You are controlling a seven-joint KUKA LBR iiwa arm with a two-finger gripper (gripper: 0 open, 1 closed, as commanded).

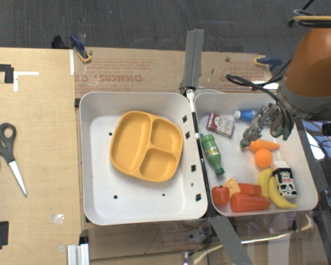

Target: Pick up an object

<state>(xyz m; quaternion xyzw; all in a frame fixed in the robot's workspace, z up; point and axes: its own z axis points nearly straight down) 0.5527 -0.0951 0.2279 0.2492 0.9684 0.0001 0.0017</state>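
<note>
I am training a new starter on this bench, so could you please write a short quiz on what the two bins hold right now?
1. True or false: the yellow divided plate lies in the right bin.
2. Which lies nearest the gripper? A) green bottle B) carrot C) scissors
3. Fill in: the banana lies beside the small black and white ____.

Key: 1. False, it lies in the left bin. 2. B. 3. Carton.
</note>
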